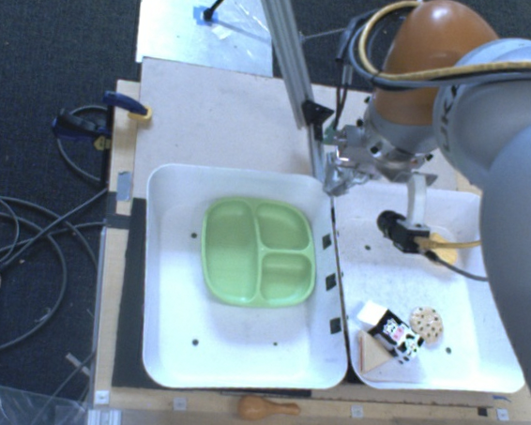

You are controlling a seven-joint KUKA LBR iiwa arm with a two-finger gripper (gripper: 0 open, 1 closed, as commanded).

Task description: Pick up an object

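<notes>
Camera view: my claw [337, 181] hovers by the bins' divider, its state unclear; next, reach the cookie [426, 324].

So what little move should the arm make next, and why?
Probably swing toward the near corner of the right bin and descend. The gripper hangs high over the divider between the bins, while the cookie, the cow-patterned carton and the sandwich wedge cluster there.
</notes>
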